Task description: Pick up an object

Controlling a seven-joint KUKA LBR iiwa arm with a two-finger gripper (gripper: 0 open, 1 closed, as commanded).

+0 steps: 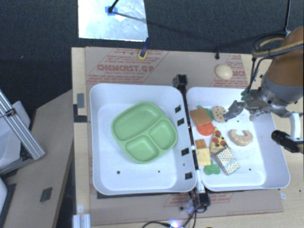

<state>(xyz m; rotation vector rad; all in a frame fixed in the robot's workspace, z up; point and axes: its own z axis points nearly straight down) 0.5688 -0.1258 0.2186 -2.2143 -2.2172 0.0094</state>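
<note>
The arm (pixel 280 75) reached in low over the right bin (pixel 273 175), its end effector (pixel 232 112) just beside the cookie (pixel 218 112); its grip state couldn't be told.

Toy food (pixel 214 141) crowds the right bin's (pixel 266 172) left half, its right half lies open, and the green plate (pixel 144 132) fills the left bin's (pixel 102 172) centre.
</note>
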